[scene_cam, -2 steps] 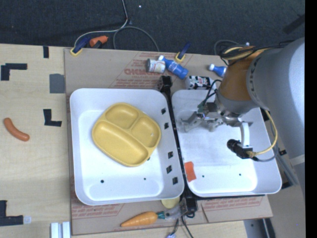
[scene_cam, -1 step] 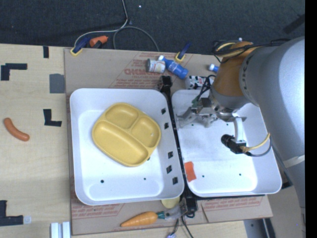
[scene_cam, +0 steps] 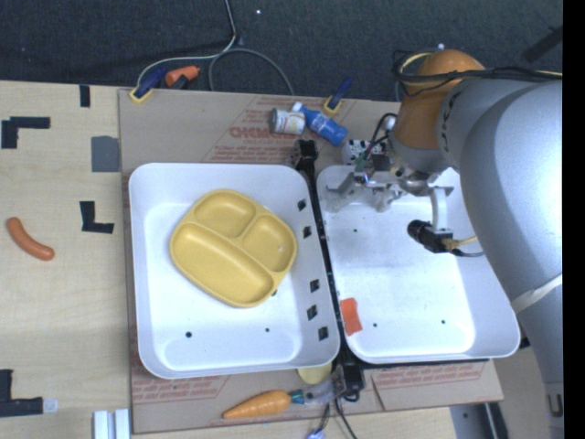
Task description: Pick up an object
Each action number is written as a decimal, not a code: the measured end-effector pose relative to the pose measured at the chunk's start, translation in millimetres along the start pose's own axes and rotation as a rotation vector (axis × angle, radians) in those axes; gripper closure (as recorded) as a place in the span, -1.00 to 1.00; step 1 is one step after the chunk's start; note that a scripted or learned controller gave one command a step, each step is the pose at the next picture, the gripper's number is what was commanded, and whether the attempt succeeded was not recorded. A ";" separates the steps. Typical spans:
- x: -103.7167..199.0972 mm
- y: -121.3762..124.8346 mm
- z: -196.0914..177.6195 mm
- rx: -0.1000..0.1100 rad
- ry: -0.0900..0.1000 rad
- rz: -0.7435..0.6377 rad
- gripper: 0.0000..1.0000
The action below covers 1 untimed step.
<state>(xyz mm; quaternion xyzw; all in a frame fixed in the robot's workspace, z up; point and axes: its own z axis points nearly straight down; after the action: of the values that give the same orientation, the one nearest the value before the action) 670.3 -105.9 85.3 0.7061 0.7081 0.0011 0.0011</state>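
The arm holds its pincer [scene_cam: 379,183] low over the right bin's [scene_cam: 457,337] far edge, whether clenched or released cannot be told, while the only candidate, 1 yellow plate [scene_cam: 234,245], lies in the left bin [scene_cam: 155,337], so approach remains, demanding leftward travel.

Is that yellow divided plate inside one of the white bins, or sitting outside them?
Inside. The yellow divided plate lies flat on the floor of the left bin, right side up with its compartments facing the camera, white rim on every side.
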 end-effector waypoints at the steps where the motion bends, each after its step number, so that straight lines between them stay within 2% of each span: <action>1: 12.5 -1.5 0.1 0.002 -0.002 0.001 -1.00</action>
<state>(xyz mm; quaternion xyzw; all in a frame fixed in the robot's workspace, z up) 668.7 -93.4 85.2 0.7064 0.7078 -0.0003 0.0012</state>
